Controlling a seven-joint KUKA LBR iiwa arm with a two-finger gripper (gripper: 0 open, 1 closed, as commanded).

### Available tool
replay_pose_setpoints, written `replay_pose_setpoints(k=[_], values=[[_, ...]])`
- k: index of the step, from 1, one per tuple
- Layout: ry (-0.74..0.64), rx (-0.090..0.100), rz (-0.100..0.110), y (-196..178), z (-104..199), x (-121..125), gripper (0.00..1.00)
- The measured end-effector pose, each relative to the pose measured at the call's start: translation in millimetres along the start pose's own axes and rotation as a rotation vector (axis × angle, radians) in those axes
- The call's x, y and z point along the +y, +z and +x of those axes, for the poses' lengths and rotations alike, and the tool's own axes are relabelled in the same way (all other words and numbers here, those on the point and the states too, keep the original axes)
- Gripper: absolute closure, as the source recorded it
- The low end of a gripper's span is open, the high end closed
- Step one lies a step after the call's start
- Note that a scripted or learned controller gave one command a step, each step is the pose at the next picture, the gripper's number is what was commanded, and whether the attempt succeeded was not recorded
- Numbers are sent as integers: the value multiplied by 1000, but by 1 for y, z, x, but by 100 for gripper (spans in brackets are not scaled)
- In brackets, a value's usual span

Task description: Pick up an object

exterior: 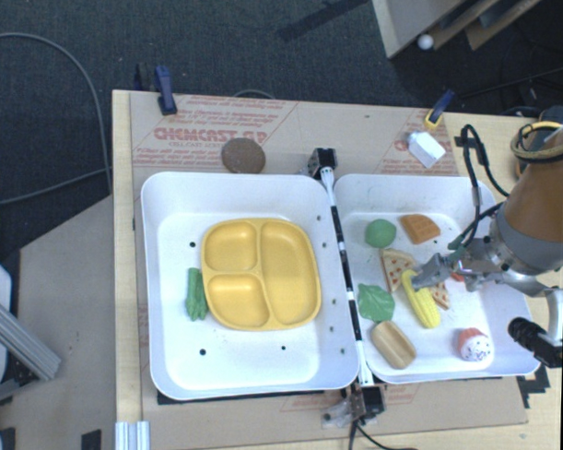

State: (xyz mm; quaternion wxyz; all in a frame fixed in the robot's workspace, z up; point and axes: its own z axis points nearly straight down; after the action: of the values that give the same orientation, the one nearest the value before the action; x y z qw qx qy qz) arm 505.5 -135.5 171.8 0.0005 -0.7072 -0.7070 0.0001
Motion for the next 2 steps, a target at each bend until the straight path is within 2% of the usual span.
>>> replay_pose_setpoints(k=[1,2], values=[[1,-4,-10,83,1,8,0],[2,-8,-13,73,0,8,100]])
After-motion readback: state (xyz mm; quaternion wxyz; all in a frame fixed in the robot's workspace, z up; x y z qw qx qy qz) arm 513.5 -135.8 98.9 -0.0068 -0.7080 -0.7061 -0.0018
